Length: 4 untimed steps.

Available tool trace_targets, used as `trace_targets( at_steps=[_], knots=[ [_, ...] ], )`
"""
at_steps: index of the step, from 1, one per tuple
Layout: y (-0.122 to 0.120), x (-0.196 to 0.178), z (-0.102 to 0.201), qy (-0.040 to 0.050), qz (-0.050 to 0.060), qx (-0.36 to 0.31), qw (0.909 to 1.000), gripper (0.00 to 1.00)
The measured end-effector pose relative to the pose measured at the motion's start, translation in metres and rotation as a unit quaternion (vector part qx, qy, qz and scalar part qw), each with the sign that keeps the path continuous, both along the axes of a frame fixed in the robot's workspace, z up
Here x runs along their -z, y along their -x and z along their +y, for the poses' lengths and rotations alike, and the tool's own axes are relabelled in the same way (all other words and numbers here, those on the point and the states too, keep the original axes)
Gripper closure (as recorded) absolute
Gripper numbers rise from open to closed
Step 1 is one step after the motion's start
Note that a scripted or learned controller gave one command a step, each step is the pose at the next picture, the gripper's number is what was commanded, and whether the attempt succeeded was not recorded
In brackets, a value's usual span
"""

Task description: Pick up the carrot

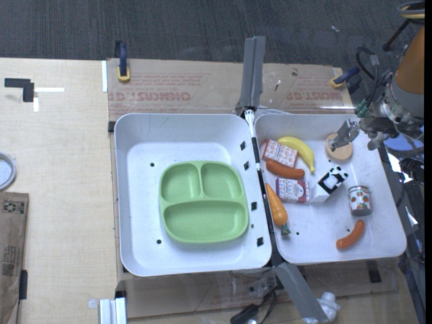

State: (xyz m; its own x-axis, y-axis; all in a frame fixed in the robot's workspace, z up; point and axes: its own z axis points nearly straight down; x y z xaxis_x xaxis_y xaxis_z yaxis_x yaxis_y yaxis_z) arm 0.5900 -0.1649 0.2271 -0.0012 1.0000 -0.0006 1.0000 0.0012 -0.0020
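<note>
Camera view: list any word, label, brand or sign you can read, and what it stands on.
"CHEMCAST GP", red, upside down, repeated: cardboard sheet behind the bins.
Recycling sign: brown paper bag at the left edge.
Print on the two small snack packets and the small can: too blurred to read.

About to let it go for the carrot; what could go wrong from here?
1. The orange carrot lies tight against the right white bin's left wall, so a finger may strike the wall.
2. A pink-and-white packet sits right beside it and could get nudged or grabbed.
3. The gripper hovers near the round tan disc, far across the bin; two orange sausages look similar.
</note>
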Motion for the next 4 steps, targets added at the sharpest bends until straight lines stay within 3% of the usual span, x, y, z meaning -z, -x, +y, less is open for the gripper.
trace_targets(
  at_steps=[1, 2, 3, 4],
  knots=[
    [0.018, 0.061, -0.043, -0.0002, 0.0, -0.032, 0.9995, 0.0],
    [0.059, 0.13, 0.038, -0.0008, -0.002, -0.025, 0.9997, 0.0],
    [0.113, 0.036, 0.174, 0.0005, 0.0, 0.143, 0.9898, 0.0],
    [0.112, -0.032, 0.183, 0.0006, -0.001, 0.0, 1.0, 0.0]
  ],
)
